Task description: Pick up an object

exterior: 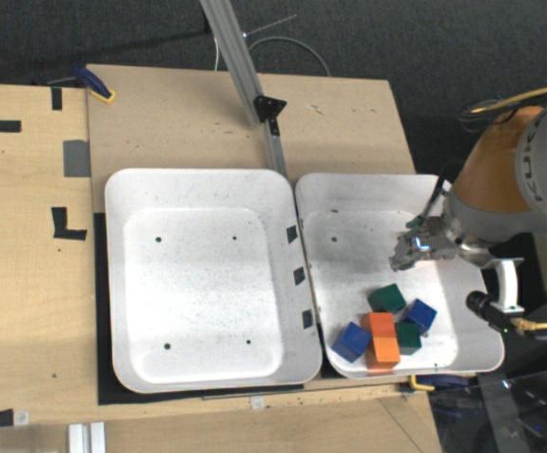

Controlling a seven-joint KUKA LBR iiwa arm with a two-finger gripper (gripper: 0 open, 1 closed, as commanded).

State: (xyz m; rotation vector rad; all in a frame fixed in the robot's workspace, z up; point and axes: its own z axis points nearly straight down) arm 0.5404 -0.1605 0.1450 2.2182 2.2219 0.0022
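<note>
Several small blocks lie clustered in the near part of the right bin (349, 206): a dark green block (386, 299), an orange block (383, 337), a blue block (352, 341), a second blue block (422, 315) and another green block (407, 336). My gripper (411, 250) hangs over the right bin's middle, just above and behind the cluster, near the dark green block. Nothing shows between its fingers.
The left bin (123, 196) sits beside the right one, with a raised divider edge between them. A slanted metal pole (240, 55) rises from behind the bins. The grey arm with its orange band (500, 173) comes in over the right bin's far right rim.
</note>
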